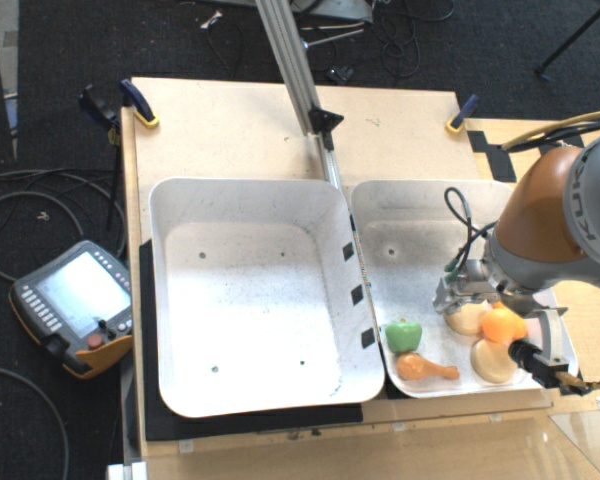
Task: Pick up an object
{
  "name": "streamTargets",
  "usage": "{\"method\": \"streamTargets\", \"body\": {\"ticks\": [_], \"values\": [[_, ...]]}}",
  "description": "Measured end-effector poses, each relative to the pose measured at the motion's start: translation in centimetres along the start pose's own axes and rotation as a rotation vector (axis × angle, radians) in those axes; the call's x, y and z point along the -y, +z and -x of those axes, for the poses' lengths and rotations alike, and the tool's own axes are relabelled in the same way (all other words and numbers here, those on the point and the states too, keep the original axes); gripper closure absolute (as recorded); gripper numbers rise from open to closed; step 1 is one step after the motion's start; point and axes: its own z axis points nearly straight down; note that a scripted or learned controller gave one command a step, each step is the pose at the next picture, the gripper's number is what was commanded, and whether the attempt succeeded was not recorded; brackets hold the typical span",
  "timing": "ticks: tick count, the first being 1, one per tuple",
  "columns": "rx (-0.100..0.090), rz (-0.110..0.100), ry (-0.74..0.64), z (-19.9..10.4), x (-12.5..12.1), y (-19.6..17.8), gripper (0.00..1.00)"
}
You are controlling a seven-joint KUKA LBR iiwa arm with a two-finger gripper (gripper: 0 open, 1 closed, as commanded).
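Grey arm (555, 223) over right bin (400, 218) | gripper (458, 293) state unclear | green apple (404, 335) nearby

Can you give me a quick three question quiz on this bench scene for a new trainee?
1. True or false: the green apple lies in the left bin.
2. Which item sits closest to the claw? A) the pale round item B) the orange carrot-shaped item C) the handheld controller
3. Fill in: the arm reaches over the ____ bin.

Key:
1. False; the apple lies in the right bin, near the front.
2. A; it lies right beside the claw, with an orange ball next to it.
3. Right.
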Motion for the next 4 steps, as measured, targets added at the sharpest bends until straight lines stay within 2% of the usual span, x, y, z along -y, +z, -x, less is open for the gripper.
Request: {"method": "streamTargets", "body": {"ticks": [1, 2, 3, 4], "values": [[-0.005, -0.008, -0.006, -0.1, -0.4, -4.2, 1.00], [-0.004, -0.004, -0.007, -0.3, -1.1, -10.5, 1.00], [-0.004, -0.006, -0.007, -0.3, -1.3, -14.8, 1.00], [-0.007, -0.012, -0.010, -4.5, -2.0, -14.3, 1.00]]}}
